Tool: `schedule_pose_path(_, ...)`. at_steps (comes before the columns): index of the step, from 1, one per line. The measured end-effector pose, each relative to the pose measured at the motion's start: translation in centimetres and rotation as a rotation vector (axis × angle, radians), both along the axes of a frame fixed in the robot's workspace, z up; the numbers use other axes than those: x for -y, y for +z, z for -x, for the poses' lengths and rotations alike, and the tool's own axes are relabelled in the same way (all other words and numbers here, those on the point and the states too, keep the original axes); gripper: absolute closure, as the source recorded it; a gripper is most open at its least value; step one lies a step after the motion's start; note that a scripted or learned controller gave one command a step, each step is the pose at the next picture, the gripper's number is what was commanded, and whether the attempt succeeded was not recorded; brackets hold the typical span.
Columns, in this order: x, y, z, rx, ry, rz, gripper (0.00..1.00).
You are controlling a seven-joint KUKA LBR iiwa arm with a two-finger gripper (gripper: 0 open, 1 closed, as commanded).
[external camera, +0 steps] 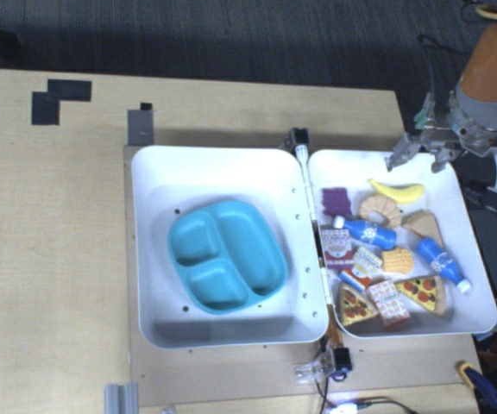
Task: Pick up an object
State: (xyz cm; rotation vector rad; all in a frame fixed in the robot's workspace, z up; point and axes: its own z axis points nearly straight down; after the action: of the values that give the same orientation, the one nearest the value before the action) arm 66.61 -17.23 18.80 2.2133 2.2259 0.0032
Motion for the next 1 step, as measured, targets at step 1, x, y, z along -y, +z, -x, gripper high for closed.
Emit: schedule_pose_path(1,-3.49,-10.10,6.36,0.002,-0.002,0.000,0.00)
